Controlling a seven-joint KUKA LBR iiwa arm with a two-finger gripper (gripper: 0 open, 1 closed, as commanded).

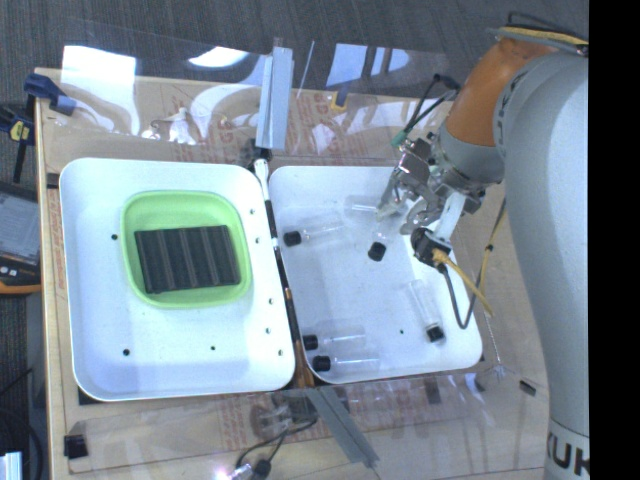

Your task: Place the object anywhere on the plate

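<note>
Here, gripper [400, 203] over right bin [300, 193], grip state unclear, green plate [135, 218] left.

green plate [183, 213] unobstructed, vials [425, 313] scattered right bin [330, 268]

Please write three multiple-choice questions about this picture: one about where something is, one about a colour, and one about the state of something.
1. Which bin holds the green plate?
A. the left bin
B. the right bin
C. neither bin

2. What colour are the caps of the clear vials in the right bin?
A. red
B. black
C. yellow

3. How do the vials near the right bin's front edge lie?
A. upright
B. stacked on the plate
C. flat on the bin floor

Answers:
1. A, the plate sits in the left bin.
2. B, each vial, such as the one at front right, ends in a black cap.
3. C, the front-left vial lies on its side.
</note>
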